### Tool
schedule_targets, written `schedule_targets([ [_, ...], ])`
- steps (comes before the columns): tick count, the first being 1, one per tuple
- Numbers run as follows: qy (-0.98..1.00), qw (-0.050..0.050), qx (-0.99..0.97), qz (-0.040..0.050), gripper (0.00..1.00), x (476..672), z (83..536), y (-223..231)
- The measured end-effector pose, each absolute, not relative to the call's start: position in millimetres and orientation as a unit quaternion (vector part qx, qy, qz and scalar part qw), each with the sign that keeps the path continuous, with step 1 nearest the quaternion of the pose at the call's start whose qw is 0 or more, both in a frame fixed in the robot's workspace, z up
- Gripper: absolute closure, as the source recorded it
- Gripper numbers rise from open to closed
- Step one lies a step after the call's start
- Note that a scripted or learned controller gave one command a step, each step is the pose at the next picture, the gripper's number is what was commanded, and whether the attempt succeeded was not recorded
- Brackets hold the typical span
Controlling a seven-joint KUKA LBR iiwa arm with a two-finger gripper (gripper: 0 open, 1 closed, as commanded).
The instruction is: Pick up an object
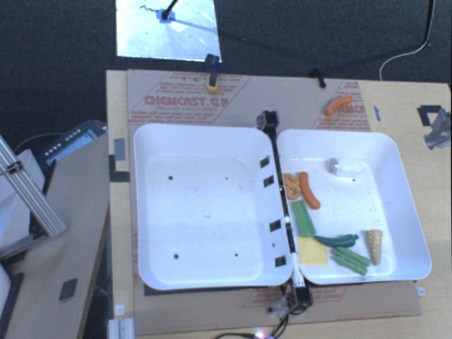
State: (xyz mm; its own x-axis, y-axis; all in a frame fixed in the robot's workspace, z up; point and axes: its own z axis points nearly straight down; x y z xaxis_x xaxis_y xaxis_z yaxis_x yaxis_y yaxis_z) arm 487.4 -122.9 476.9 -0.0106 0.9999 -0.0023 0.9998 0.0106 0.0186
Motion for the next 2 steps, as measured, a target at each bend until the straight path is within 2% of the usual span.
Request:
schedule_targets([
  [1, 0.709, 0.005, 0.705, 0.0027, 1.00, 549.0, 531.0, -126.1],
  [2, 0.709, 0.002, 0.705, 0.0019, 1.00, 485.2, 536.7, -103.7],
])
